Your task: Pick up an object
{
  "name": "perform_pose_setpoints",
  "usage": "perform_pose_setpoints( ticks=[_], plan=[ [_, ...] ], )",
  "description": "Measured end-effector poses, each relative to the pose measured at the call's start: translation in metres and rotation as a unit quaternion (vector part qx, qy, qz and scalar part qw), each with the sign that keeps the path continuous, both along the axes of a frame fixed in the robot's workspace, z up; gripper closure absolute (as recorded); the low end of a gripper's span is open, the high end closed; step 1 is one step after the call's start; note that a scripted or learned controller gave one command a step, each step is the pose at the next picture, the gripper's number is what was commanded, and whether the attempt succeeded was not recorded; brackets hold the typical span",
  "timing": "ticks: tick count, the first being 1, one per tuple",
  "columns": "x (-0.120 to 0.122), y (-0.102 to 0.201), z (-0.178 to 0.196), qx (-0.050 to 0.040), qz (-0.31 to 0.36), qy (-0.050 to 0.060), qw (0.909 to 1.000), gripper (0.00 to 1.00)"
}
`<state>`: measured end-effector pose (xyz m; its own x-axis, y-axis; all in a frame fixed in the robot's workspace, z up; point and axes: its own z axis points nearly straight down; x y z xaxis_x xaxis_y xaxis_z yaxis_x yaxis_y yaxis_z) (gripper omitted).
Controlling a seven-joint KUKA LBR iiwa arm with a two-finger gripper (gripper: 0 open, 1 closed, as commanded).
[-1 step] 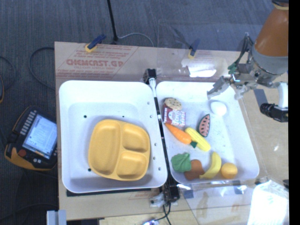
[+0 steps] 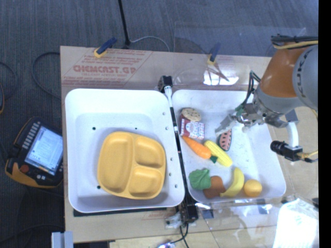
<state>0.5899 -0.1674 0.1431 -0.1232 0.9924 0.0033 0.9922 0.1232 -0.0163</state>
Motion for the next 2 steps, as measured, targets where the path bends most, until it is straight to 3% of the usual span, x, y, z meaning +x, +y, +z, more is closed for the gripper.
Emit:
perform_pose_setpoints(
  ticks=[1, 2],
  plan=[
    [-0.02, 0.063, -0.053, -0.0047, -0.017, -0.013, 0.9998, 0.0],
    [-0.018, 0.062, -0.042, -0.0048, -0.018, -0.016, 0.9997, 1.0]
  ],
)
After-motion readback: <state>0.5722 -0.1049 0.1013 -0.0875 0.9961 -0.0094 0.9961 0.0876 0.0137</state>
